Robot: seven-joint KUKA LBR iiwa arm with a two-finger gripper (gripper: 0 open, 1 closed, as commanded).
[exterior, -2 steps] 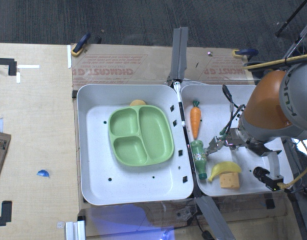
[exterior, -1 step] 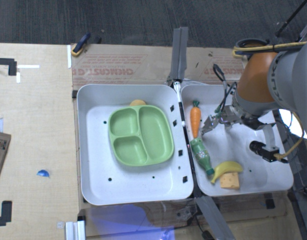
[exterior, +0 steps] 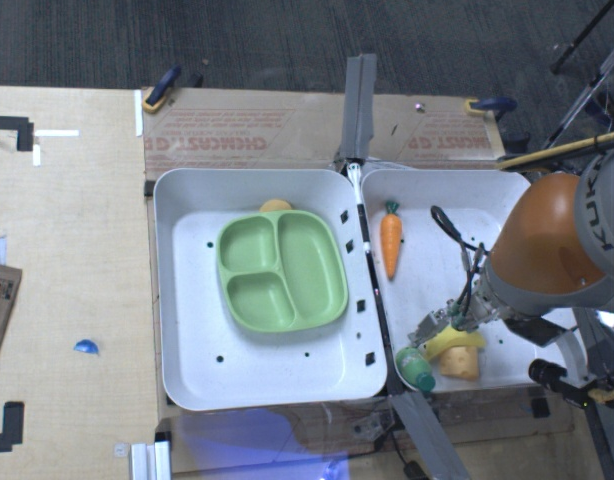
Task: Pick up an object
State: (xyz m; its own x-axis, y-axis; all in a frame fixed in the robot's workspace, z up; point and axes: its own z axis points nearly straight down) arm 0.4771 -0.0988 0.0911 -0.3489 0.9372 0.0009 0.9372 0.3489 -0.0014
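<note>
End effector (exterior: 445, 320) low in the right bin (exterior: 507, 196), at 5 o'clock of that bin, right above a yellow banana (exterior: 455, 342); finger state impossible to tell. Just beside the banana: green bottle (exterior: 415, 368) at 8 o'clock, potato (exterior: 462, 363) at 6. Carrot (exterior: 390, 243) apart, at 11 o'clock. Green divided plate (exterior: 283, 270) in left bin (exterior: 177, 298).

A toy carrot (exterior: 390, 243) lay lengthwise in the right bin's upper left, green top pointing up-frame. Lower down, a yellow banana (exterior: 455, 342), a tan potato-like piece (exterior: 461, 363) and a green bottle (exterior: 416, 369) clustered near the bin's lower-left corner.
</note>
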